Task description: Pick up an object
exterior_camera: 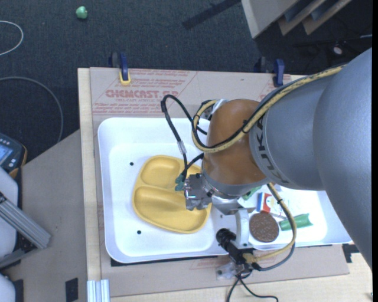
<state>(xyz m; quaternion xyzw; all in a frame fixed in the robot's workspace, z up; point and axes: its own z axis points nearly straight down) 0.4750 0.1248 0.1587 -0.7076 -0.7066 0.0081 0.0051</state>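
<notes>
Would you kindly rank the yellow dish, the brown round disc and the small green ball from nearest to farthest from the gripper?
From the gripper:
1. Yellow dish, in the left bin, right beside it.
2. Brown round disc, in the right bin.
3. Small green ball, on the floor, top left.

I work in a lab: clamps pin a cardboard sheet to my worktop, cables trail over dark carpet.

Tool over yellow dish

Even overhead light is brightening the white bin with mild glare, soft shadows are falling beneath the arm, whose near bulk is blurring
</notes>
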